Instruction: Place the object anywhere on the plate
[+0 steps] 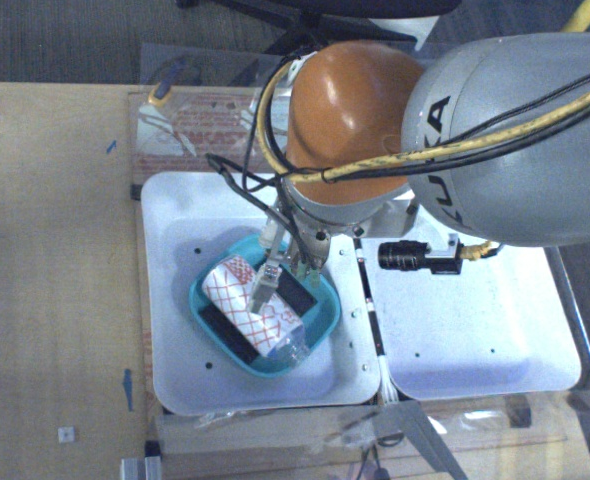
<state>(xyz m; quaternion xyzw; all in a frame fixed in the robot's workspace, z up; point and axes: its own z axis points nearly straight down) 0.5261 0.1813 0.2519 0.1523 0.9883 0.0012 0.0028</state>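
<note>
In left white bin [170, 268]: teal plate [207, 313], square with rounded corners, raised rim. On plate: object [243, 303], white package with red lattice print and black bands, lying diagonally; clear crinkled wrap at its lower end. Right white bin [495, 338]: smooth plastic, shallow. End effector [275, 273] low over plate, fingertips at package's upper surface; contact likely, opening and grasp cannot be determined. Orange band [350, 108] glossy, rounded; grey arm [515, 128] above. Wooden bench [50, 268].
</note>
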